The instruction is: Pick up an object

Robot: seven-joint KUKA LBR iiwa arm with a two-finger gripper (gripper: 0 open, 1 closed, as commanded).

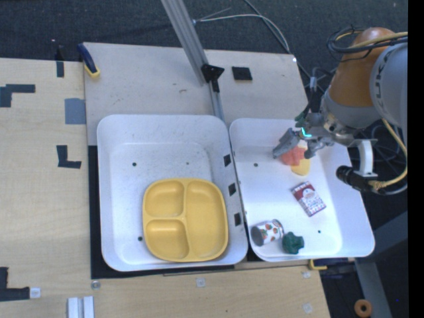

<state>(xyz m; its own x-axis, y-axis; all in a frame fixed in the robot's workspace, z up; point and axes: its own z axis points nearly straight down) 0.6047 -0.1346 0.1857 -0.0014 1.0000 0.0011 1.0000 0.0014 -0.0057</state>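
My gripper (295, 146) sits low in the right bin (331, 244), right over a red-orange object (291, 156) with a yellow piece (301, 167) just beside it — I cannot tell its state. I judge this the grasp step; next comes a clean lift. Nearer me lie a red packet (309, 199), a green toy (293, 243) and, in the left bin (112, 177), a yellow tray (185, 218).

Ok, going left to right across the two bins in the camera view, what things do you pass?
Yellow divided plate in the left bin → in the right bin: small round white toy → green object → red and white packet. The orange and yellow items under the gripper overlap the others' span, so they're left out.
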